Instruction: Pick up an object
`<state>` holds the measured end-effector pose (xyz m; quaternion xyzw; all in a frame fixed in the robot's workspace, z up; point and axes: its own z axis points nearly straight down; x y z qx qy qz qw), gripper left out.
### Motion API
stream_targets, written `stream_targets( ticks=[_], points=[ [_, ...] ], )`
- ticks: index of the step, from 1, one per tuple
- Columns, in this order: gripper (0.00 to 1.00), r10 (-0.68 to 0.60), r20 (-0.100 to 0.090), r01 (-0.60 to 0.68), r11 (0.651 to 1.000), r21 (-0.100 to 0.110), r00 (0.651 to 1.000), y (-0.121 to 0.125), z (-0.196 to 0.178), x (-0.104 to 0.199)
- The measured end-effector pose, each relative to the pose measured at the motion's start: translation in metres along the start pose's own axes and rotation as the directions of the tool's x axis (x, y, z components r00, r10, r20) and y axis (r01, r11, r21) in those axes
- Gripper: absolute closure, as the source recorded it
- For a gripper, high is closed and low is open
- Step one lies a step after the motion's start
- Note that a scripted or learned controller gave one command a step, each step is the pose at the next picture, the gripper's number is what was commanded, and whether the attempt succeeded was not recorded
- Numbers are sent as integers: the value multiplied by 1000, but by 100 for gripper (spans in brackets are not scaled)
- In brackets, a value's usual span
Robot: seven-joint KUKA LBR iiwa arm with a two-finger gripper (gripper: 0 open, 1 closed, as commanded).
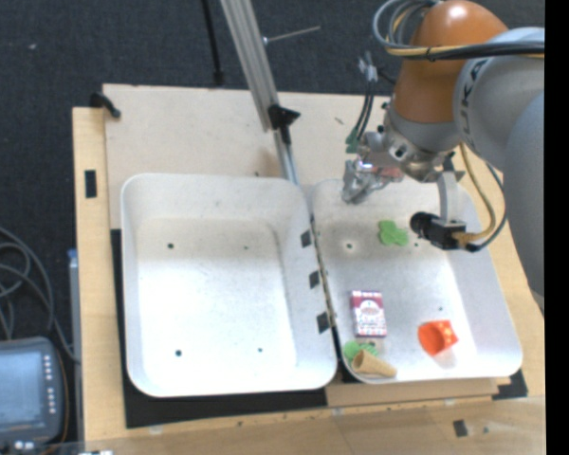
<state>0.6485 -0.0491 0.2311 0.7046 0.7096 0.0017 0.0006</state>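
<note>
At the near edge of the right bin (493, 297), close to the divider between the two bins, a small tan cone (373, 363) with a green scrap beside it lies against the rim; just right of it, nearer the bin's middle, sits an orange cup-like piece (437, 336); a little beyond the cone lies a small red and white packet (368, 313); farther back, past the middle of the bin, rests a small green piece (393, 233); at the far left corner of this bin the gripper (356, 190) hangs low over bare floor, and whether it is open or closed cannot be told; nothing is visible in its grasp. The left bin (218, 282) lies alongside. Judging from this position, the main risk is closing on nothing, since the green piece, the nearest object, lies to the gripper's right and nearer; a descent so close to the bin's wall and divider could also strike the rim.
</note>
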Motion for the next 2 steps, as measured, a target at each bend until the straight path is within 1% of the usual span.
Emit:
stream_targets(
  ticks=[1,2],
  points=[
    [100,0,0,0,1000,0,1000,1,-11,57],
    [100,0,0,0,1000,0,1000,-6,-19,103]
  ],
)
